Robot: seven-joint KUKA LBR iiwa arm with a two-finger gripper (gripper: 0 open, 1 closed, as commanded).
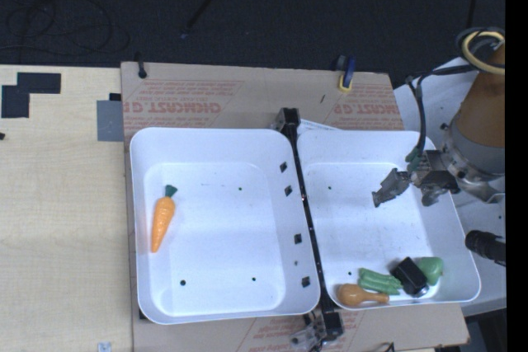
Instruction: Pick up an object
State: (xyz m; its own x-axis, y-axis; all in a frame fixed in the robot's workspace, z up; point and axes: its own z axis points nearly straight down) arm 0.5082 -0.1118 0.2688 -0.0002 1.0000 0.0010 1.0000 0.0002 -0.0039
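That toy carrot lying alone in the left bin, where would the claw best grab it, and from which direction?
Probably across the middle of its orange body, coming straight down from above. The carrot lies flat on the floor of the left bin, long and narrow, green top toward the far side. Fingers closing across its narrow width should fit, and nothing lies beside it. The gripper is over the right bin.

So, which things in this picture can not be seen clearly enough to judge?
- End effector, camera view: dark and blurred, so its grip state cannot be told.
- Black object, right bin: it lies over the green items, hiding parts of them; its identity is unclear.
- Orange item at the bin's near rim: too small to name.
- Arm: cut off by the right side of the view.
- Carrot, left bin: plainly visible.
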